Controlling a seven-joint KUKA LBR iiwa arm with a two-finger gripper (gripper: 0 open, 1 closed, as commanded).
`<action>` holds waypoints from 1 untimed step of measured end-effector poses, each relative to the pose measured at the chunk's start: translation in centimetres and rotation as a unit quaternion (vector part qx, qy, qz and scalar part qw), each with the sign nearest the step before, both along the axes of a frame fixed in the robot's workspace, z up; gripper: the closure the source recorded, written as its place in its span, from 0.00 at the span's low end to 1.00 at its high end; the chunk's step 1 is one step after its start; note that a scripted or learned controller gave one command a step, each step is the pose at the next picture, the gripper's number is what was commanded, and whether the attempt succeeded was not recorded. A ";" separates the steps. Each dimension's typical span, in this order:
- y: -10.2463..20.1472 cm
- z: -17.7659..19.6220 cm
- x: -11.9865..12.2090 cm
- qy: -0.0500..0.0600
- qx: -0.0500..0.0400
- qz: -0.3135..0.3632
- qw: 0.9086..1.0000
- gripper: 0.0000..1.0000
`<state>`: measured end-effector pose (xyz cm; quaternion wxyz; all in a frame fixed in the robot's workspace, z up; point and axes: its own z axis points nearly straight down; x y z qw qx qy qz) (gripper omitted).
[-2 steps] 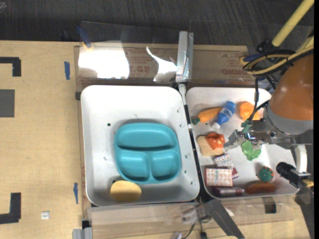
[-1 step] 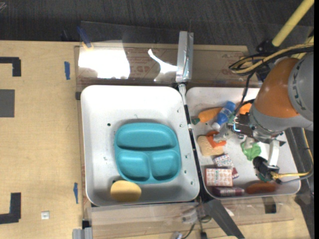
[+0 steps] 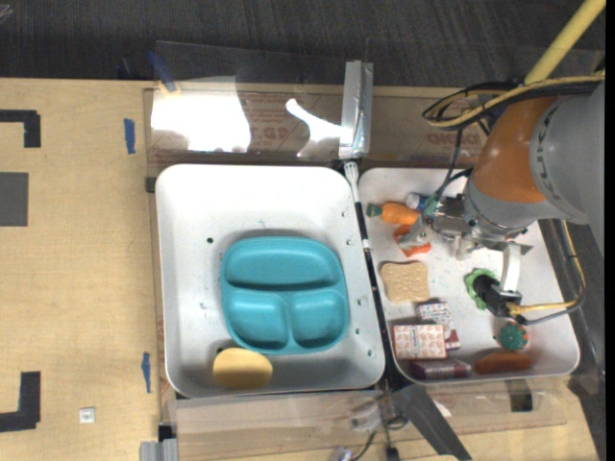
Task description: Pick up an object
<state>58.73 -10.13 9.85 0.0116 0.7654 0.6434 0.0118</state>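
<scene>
My gripper (image 3: 487, 254) hangs over the right bin (image 3: 557, 257), near its middle right, under the grey arm with the orange band (image 3: 509, 157). Just below it lies a green object (image 3: 477, 283), partly covered by a black part. To its left sit a slice of toast (image 3: 405, 279), a small red piece (image 3: 415, 249) and an orange carrot-like toy (image 3: 396, 214). Lower in the bin are a red-and-white packet (image 3: 423, 338), a teal-green round toy (image 3: 513, 335) and a dark red sausage (image 3: 501, 361). Nothing shows held in the gripper.
The left bin (image 3: 183, 219) holds a teal divided plate (image 3: 283, 291) and a yellow round object (image 3: 241, 365) at its front. A metal divider (image 3: 355, 113) stands behind the bins. Yellow and black cables (image 3: 461, 104) trail near the arm.
</scene>
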 end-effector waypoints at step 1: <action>0.0 1.1 0.1 -0.001 0.001 -0.001 1.000 1.00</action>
